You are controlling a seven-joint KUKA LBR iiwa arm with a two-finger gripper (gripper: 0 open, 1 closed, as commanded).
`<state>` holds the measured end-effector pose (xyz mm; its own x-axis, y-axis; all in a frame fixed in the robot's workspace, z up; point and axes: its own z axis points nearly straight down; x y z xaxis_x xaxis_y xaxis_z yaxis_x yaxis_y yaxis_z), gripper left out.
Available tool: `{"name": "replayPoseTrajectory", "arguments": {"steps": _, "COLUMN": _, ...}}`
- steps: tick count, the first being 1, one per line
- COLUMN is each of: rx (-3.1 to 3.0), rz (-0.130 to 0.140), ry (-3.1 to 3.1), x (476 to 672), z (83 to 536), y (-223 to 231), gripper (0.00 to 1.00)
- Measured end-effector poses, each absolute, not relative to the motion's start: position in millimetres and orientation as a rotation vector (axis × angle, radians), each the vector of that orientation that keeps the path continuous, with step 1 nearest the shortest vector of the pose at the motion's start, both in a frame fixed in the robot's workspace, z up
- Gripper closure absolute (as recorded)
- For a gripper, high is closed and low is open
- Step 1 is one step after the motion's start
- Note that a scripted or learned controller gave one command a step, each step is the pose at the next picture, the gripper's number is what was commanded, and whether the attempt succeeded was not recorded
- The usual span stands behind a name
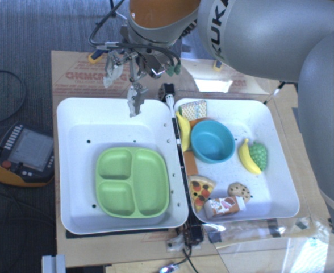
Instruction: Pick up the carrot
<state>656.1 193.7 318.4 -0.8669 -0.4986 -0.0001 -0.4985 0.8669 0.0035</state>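
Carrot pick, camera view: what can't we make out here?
- Carrot: nothing clearly reads as one; an orange piece beside the blue bowl is partly hidden under it.
- Claw: too small and blurred to judge its state.
- Arm: cut off by the top edge.
- Right bin: near corner glared by plastic wrap.

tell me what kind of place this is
Probably a robotics lab test bench: a KUKA arm with its claw above two white bins of toy food, and a control pendant lying on the carpet.
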Motion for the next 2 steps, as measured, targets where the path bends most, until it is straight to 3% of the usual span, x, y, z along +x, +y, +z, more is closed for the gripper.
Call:
{"name": "replayPoseTrajectory", "arguments": {"steps": 1, "rx": 0.748, "rz": -0.007, "ry": -3.072, "x": 619.9, "z": 425.0, "y": 237.1, "gripper": 0.00}}
{"name": "replayPoseTrajectory", "arguments": {"steps": 2, "rx": 0.742, "rz": -0.009, "ry": -3.067, "x": 621.2, "z": 428.2, "y": 236.1, "gripper": 1.00}}
